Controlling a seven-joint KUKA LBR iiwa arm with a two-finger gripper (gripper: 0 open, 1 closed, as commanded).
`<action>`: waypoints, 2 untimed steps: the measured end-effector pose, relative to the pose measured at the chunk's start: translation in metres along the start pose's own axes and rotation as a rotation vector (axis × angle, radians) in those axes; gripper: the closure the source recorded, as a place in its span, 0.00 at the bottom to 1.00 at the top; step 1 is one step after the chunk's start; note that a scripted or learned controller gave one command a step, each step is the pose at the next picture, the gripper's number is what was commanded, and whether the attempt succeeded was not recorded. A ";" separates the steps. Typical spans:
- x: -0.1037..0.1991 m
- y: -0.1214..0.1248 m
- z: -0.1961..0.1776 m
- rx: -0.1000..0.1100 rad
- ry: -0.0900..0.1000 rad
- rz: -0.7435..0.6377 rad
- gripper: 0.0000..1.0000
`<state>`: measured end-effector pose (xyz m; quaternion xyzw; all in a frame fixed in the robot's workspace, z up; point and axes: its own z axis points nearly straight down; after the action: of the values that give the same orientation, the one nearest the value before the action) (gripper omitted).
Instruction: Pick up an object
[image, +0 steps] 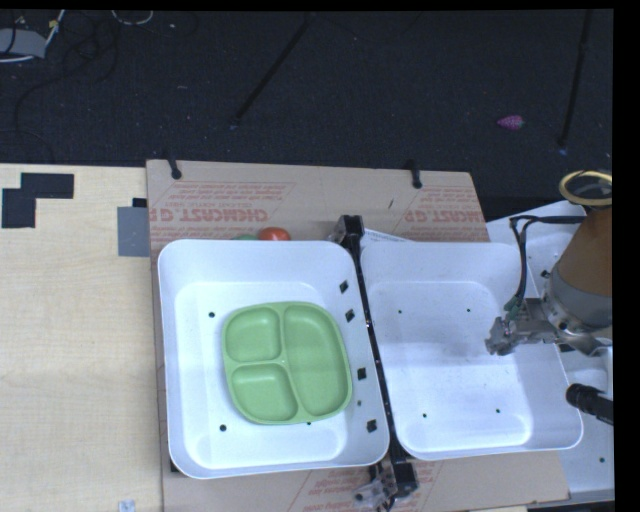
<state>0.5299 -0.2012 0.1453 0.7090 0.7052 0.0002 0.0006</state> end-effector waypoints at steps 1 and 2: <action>-0.009 0.007 -0.049 -0.002 -0.001 -0.006 1.00; -0.009 0.008 -0.101 -0.001 0.000 -0.007 1.00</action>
<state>0.5373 -0.2105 0.2467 0.7066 0.7076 0.0004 0.0010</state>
